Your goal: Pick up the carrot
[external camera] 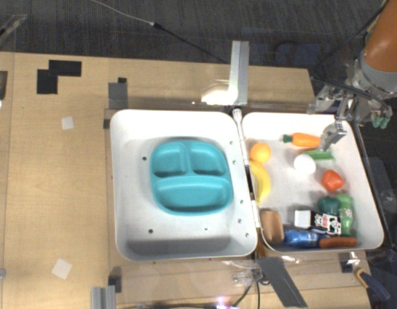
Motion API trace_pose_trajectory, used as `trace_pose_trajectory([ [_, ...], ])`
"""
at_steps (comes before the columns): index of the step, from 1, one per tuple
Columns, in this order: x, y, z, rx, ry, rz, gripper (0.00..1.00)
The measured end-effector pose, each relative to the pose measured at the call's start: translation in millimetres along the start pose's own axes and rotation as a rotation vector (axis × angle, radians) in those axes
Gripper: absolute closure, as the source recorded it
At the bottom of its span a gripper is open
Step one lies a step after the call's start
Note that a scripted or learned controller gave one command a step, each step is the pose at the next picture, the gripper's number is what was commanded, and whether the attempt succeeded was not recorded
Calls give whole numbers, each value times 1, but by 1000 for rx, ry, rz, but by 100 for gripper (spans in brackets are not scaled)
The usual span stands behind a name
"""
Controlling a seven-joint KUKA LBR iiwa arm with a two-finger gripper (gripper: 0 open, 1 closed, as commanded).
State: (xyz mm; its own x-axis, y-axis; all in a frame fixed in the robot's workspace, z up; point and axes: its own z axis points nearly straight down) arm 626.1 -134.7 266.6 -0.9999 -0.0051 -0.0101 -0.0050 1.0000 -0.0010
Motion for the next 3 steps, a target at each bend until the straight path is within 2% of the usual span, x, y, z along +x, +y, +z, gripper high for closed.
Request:
trace_pose_trajectory([
  [1, -42, 7, 116, -2, 10, 143, 0],
  [2, 59, 49, 171, -2, 8, 111, 0],
  [3, 5, 83, -18, -1, -13, -40, 0],
])
